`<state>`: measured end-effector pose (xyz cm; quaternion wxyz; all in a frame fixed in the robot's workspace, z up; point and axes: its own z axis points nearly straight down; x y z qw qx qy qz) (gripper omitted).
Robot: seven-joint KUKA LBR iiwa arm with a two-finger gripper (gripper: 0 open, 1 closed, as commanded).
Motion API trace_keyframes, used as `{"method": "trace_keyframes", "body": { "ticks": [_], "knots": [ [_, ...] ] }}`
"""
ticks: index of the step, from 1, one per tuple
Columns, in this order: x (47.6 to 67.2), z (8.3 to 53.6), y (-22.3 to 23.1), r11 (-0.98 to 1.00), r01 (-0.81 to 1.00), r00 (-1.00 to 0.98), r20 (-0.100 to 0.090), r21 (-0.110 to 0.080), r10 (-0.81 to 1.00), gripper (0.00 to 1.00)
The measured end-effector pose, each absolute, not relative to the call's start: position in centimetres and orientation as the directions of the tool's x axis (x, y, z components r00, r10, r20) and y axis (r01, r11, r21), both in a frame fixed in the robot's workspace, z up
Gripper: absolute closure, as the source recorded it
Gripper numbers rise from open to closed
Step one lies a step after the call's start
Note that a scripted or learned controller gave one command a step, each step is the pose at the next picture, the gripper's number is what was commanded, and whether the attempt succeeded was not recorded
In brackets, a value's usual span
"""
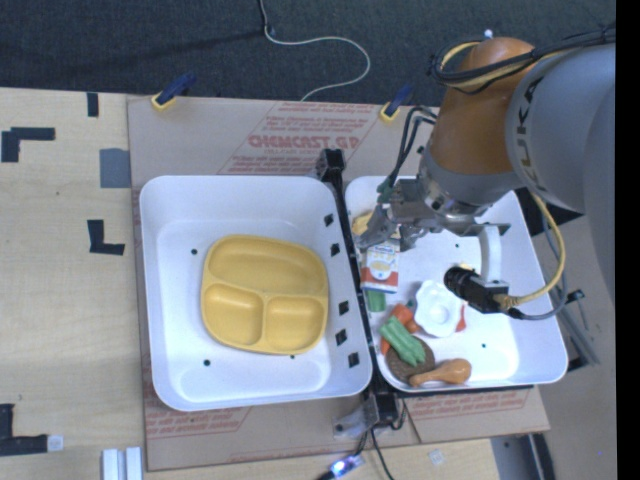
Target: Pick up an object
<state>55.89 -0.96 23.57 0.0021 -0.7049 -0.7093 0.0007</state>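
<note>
Gripper sits low over the near-left part of the right bin, honestly can't tell how it's set from this angle. Right under it is a small packet with red and green print. A bit further toward the camera there's a pile: white fried egg toy, green pepper-looking thing, brown drumstick. Way off to its left, a yellow divided plate lies in the left bin.
</note>
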Motion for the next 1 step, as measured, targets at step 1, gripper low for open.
{"method": "trace_keyframes", "body": {
  "ticks": [1],
  "knots": [
    [53.26,22.43,4.75,0.007,1.000,-0.007,0.002,-0.005,1.000,1.00]
  ]
}}
